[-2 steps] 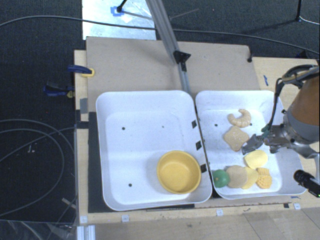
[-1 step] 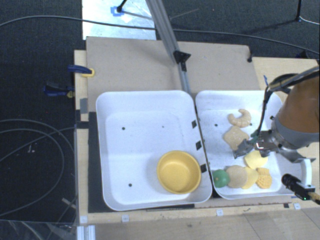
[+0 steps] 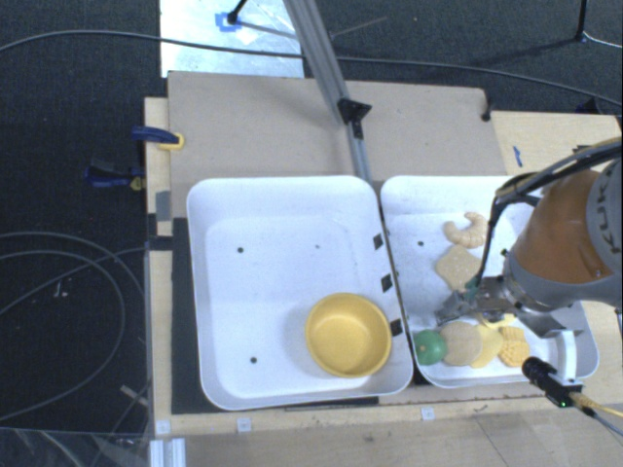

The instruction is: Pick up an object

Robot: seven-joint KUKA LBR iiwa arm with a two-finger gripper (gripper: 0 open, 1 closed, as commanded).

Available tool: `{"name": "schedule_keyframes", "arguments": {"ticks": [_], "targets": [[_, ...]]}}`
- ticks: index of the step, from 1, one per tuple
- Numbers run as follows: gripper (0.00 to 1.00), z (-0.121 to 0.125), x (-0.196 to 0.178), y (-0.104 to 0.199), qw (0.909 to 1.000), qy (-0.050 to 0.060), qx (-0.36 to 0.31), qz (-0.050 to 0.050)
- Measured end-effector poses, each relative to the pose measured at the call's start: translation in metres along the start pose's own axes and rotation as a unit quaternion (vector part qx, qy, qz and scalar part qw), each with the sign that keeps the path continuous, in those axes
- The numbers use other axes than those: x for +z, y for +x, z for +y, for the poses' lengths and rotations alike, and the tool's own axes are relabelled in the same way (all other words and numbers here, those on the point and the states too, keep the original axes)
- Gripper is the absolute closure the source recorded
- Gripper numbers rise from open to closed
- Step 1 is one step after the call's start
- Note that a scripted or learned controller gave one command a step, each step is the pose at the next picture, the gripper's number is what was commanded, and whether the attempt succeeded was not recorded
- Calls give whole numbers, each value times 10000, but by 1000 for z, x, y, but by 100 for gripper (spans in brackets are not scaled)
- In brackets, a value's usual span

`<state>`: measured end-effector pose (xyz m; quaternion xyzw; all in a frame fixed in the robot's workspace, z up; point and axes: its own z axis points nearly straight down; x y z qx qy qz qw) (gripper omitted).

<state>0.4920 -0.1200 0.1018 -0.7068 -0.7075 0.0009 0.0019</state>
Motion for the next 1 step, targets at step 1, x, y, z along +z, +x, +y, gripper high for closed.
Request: {"name": "schedule_keyframes", "arguments": {"ticks": [1], "targets": [[100,2,-14,-1,10000,-34,3,-10]]}}
